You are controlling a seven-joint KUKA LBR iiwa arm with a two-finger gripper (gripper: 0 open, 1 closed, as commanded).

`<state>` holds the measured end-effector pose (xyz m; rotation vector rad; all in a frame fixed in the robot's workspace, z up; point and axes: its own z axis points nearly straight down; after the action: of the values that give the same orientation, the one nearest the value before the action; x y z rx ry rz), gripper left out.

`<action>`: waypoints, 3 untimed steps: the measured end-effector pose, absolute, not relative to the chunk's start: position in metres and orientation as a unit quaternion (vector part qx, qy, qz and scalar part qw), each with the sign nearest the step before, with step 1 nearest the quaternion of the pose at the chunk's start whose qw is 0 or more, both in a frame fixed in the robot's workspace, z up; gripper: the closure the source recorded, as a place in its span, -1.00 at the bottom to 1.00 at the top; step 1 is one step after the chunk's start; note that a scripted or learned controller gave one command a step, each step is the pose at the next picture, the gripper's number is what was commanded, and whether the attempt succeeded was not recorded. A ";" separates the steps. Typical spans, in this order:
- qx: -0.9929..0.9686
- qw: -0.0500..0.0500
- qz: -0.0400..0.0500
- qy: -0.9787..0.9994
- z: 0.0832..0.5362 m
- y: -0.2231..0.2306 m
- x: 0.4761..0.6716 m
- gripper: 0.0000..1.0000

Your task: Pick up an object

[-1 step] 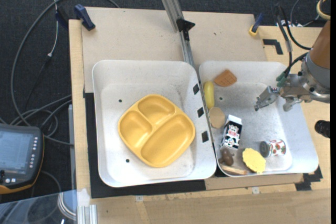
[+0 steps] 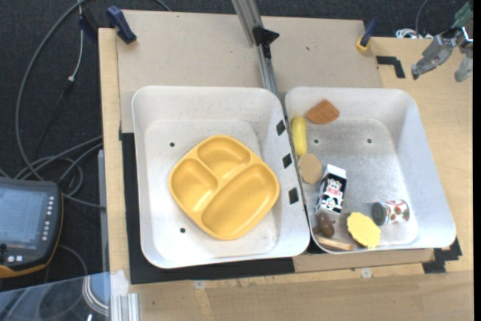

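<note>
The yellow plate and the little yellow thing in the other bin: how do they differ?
The plate is far bigger than the yellow piece. The plate has three compartments; the piece looks flat and wavy-edged. The plate lies alone in the left bin; the piece sits among other small items near the right bin's front edge. Both are yellow and lie flat.

Small items (image 2: 331,194) clustered along right bin (image 2: 421,162) left and front edges.

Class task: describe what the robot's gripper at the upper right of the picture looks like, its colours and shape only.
The gripper is small, grey and metallic, with two thin fingers pointing down-left. Its body above them carries a pale greenish part. It is partly cut off by the picture's edge.
</note>
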<state>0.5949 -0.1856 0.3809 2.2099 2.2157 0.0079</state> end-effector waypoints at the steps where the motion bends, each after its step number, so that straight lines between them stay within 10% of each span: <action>1: 0.706 0.004 0.001 0.708 0.388 -0.185 0.594 1.00; 2: 0.709 0.003 0.001 0.705 0.429 -0.210 0.526 1.00; 3: 0.706 0.006 0.002 0.708 0.548 -0.213 0.586 1.00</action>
<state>0.5859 -0.2128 0.5483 2.2086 2.2163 0.0072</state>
